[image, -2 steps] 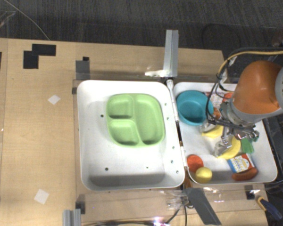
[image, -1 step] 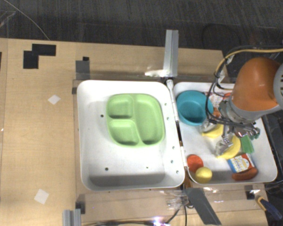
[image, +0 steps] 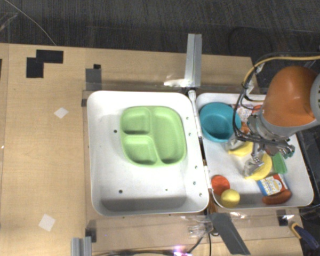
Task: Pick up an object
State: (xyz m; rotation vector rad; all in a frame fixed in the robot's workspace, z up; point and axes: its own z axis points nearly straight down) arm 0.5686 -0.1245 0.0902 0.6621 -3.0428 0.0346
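Reaching stage, apparently: gripper [image: 254,161] low in the right bin [image: 304,188], near its middle, over a yellow banana [image: 261,169]; finger state impossible to tell. Next: closing on the banana, then lifting clear.

Wooden bench [image: 37,159] bearing two white bins [image: 104,191]

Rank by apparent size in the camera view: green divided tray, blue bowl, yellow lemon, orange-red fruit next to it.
1. green divided tray
2. blue bowl
3. yellow lemon and orange-red fruit: look about alike, not ranked.
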